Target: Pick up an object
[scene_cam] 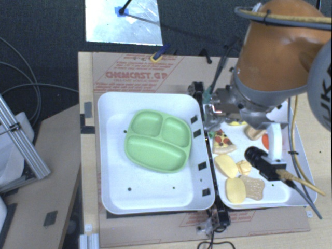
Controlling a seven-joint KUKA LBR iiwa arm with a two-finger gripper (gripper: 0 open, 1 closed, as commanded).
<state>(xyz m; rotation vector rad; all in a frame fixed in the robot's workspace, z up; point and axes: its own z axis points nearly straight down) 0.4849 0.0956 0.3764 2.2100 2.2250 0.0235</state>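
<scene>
While the arm (280,45) hangs over the right bin (298,191), its gripper (213,108) sits at that bin's upper left corner, seemingly just above a pizza slice (223,141). A green divided plate (158,140) lies in the left bin (114,191).

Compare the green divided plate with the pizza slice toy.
The green divided plate is far larger than the pizza slice toy. The plate is plain green with three compartments; the slice is pale with red spots. The plate lies alone in the left bin; the slice lies among other toys in the right bin. Both lie flat.
</scene>
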